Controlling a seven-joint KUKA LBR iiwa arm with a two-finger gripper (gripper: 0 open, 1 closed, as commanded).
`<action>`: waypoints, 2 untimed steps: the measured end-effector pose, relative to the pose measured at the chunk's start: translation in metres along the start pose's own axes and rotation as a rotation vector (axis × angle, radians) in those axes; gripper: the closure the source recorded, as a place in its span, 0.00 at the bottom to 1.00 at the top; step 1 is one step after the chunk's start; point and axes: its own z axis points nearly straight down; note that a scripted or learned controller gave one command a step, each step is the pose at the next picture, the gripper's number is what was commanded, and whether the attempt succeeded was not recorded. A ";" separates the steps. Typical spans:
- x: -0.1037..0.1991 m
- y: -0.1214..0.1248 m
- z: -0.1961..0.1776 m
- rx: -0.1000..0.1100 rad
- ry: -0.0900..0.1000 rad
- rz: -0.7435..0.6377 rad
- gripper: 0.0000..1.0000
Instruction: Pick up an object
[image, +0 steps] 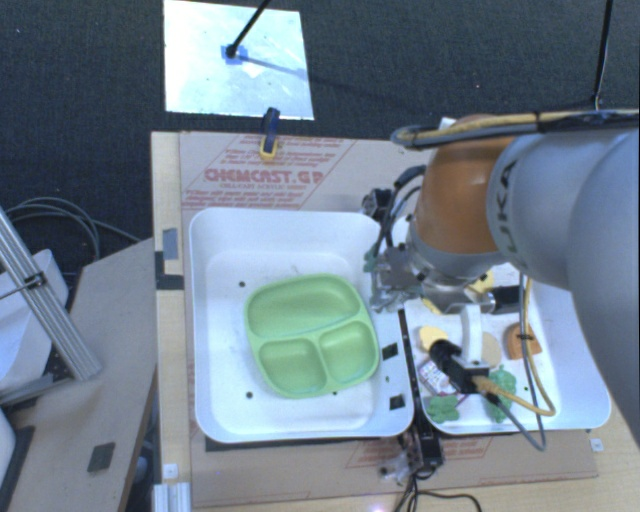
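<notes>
A light green plate with three compartments (312, 334) lies in the left bin (225, 250). The right bin (580, 400) holds several small items: a yellow piece (433, 335), a tan oval piece (490, 348), a brown piece (521, 343), a green leafy toy (502, 381) and a white-and-red packet (433, 377). The arm's orange band (455, 205) and grey wrist hang over the right bin's near-left part. My gripper (385, 290) points down by the wall between the two bins, above the plate's right edge. Its fingertips are hidden under the wrist.
A cardboard sheet (270, 175) with red print lies under both bins, with a yellow-and-blue clip (269, 135) at its far edge. Cables (520, 395) trail across the right bin. A beige side table (100, 330) stands at the left.
</notes>
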 end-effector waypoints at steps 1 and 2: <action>0.067 -0.014 -0.040 -0.001 0.005 -0.017 1.00; -0.019 0.029 0.030 0.005 -0.002 0.001 1.00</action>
